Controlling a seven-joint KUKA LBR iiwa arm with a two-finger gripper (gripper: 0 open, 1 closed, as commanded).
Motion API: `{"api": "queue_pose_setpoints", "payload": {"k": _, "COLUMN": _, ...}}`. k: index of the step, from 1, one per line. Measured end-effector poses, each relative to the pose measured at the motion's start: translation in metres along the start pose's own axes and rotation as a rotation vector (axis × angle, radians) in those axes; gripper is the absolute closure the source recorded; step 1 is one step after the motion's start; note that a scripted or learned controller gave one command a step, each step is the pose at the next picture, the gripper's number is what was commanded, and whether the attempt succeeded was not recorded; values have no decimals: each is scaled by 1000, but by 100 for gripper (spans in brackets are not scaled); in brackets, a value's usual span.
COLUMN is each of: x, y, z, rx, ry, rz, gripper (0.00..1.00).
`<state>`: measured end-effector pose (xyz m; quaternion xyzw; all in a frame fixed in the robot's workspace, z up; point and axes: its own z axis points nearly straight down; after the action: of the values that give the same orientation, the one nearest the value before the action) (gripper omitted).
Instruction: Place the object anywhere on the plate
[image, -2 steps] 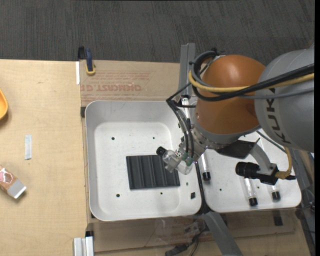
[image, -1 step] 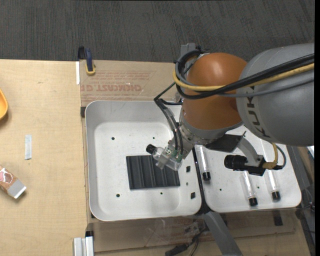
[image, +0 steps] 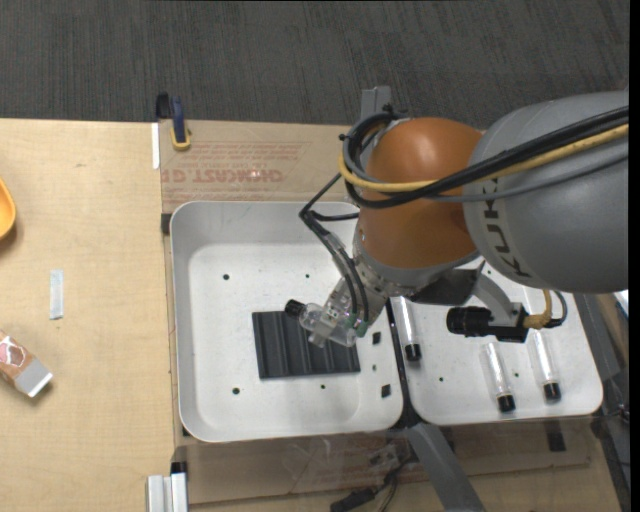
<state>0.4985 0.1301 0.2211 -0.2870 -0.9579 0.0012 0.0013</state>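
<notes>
A black ribbed plate (image: 300, 350) lies flat in the left bin (image: 200, 300), near its middle. My gripper (image: 335, 322) hangs over the plate's upper right corner, reaching down from the orange wrist. A clear tube (image: 316, 320) with a black cap (image: 295, 308) sticks out leftward from between the pale fingers, and the gripper is shut on it. The tube sits just above the plate's top edge; I cannot tell whether it touches.
In the right bin (image: 580, 390) lie three more clear tubes with black caps (image: 496, 378), (image: 546, 368), (image: 409, 335). The bulky arm covers that bin's upper part. On the bench to the left are a small white strip (image: 57, 295) and a wrapped item (image: 22, 366).
</notes>
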Motion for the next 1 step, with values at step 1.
{"api": "queue_pose_setpoints", "payload": {"k": 1, "x": 20, "y": -8, "z": 4, "rx": 0, "ry": 0, "rz": 22, "gripper": 100}}
